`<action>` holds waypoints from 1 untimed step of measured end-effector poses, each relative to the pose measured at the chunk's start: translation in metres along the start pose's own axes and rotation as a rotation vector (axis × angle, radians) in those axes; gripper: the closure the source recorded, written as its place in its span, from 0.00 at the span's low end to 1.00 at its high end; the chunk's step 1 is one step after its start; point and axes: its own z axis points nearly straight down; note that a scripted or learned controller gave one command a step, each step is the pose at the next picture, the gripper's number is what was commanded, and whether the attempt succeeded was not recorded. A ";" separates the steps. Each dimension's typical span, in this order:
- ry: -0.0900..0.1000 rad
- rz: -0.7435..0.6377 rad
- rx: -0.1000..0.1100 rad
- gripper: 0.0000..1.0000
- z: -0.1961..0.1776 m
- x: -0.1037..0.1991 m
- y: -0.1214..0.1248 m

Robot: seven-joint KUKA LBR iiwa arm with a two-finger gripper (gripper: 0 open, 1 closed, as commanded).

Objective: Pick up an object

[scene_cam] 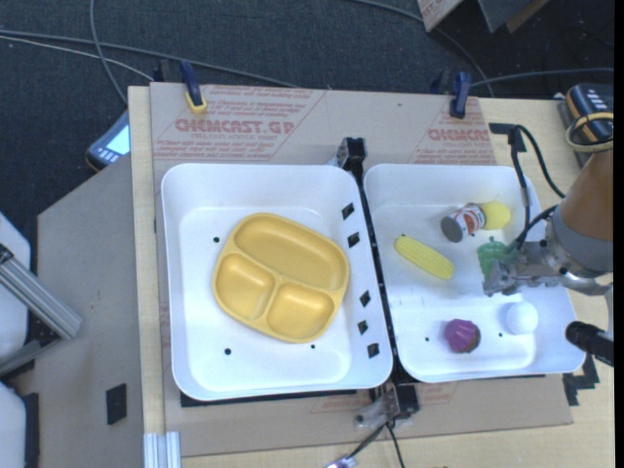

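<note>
Green object (pixel 492 253) — right bin (pixel 409 354) | jaws (pixel 502 279) touching it, grip unclear

Tray (pixel 281 276) in left bin (pixel 185 261); corn (pixel 424 257), ball (pixel 462 335), perhaps egg (pixel 519 317) in right bin (pixel 419 359).

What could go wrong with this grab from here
The gripper is low in the right bin, crowded by a green object, a white ball and a purple object. It could nudge the ball away or clip two things at once. It also sits near the bin's right wall, so a collision seems possible.
</note>
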 end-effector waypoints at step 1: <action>-0.001 0.000 -0.001 1.00 -0.043 -0.001 0.001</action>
